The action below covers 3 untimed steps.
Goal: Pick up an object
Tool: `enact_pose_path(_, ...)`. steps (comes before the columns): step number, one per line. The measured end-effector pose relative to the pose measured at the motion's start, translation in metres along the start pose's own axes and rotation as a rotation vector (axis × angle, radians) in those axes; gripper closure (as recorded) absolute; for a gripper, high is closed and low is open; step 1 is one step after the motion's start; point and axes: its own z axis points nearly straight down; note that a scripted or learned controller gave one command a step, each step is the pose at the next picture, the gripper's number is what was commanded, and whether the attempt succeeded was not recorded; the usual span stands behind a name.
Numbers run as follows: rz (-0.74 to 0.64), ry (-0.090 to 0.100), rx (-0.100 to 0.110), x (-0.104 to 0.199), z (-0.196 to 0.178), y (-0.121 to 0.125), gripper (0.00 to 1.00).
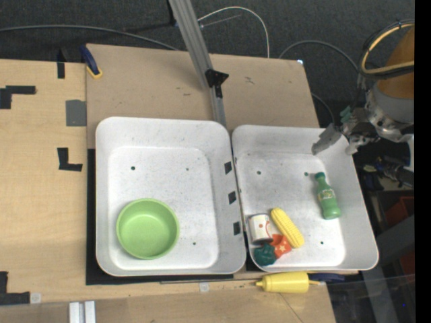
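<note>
Gripper (335,138) hovers at the right-hand white bin's (296,140) far corner, probably open, nothing between its fingers. The small green plastic bottle (326,196) lies just below it, clear of the yellow toy corn cob (287,227): descend centred, fingers straddling its width.

Wooden bench (40,200), dark carpeted floor (81,5)
</note>
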Motion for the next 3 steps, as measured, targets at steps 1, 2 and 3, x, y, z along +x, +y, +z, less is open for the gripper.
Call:
enact_pose_path(1, 0.0, 0.0, 0.0, 0.0, 0.0, 0.0, 0.0)
enact_pose_path(2, 0.0, 0.001, 0.006, 0.007, 0.057, -0.009, 0.0)
enact_pose_path(3, 0.001, 0.0, 0.005, 0.003, 0.102, -0.01, 0.0)
